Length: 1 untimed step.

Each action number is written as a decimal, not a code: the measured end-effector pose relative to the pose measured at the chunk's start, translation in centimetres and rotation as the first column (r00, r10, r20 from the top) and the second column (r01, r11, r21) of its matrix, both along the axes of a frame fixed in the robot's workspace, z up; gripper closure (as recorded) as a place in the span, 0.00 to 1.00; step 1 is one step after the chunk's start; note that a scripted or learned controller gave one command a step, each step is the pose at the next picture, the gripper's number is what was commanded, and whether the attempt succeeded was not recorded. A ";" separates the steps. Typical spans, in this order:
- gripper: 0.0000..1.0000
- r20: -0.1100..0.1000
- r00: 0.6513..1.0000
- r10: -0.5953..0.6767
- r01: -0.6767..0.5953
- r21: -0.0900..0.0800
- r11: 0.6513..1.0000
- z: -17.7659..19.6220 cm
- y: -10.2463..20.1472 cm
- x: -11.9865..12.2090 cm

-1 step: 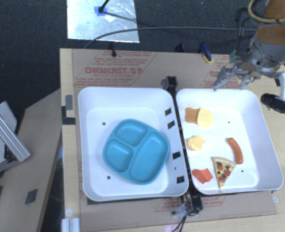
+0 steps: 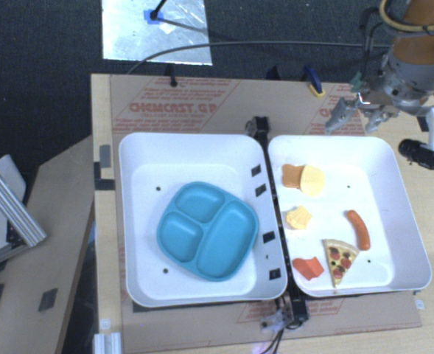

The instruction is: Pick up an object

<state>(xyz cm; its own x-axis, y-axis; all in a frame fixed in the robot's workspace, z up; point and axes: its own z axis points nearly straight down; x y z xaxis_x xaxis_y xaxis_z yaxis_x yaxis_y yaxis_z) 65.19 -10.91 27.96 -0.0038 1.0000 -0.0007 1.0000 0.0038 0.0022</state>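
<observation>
The toy foods lie close together in the right bin (image 2: pixel 404 198): a sausage (image 2: pixel 357 228), a pizza slice (image 2: pixel 340 259), a cheese piece (image 2: pixel 299 217) and a bun (image 2: pixel 303 178). A careless descent could nudge one flat piece against another, or pinch only the bin floor (all lie low). The hand (image 2: pixel 354 116) hangs above the bin's far rim, tilted, its fingers spread apart and holding nothing, well apart from every piece

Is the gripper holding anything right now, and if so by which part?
Nothing is held. The gripper hangs open above the right bin's far rim, apart from the toy food.
</observation>
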 end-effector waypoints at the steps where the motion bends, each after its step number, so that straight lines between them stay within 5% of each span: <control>1: 0.00 -0.003 1.000 -0.002 0.002 0.000 1.000 -4.5 0.0 -0.7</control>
<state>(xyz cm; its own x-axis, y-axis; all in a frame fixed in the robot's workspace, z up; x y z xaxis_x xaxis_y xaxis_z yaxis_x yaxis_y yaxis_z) 64.46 -10.93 23.51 -0.0018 1.0000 -0.0004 1.0000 0.0018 -0.0013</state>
